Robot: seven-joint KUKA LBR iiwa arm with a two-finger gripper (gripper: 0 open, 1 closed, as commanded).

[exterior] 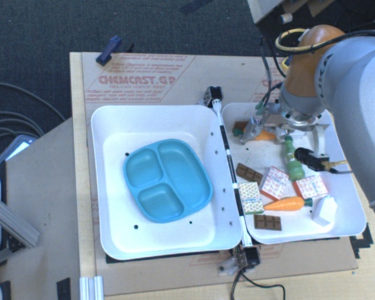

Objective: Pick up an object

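My gripper (256, 129) is low over the far left part of the right bin (350, 225), under the grey wrist with its orange band. A small orange piece (264, 137) lies right below it and a brown piece (239, 129) just to its left. I cannot make out whether anything is held. Closer in the bin lie a green bottle (292, 160), a carrot (284, 204), two chocolate bars (248, 172) (267, 222), patterned packets (276, 182) (311, 185) and a white block (325, 210).
The left bin (106, 167) holds a blue divided plate (167, 180). A black-clipped divider (228, 161) separates the two bins. The arm covers the right bin's far right corner. Cables hang near the wrist.
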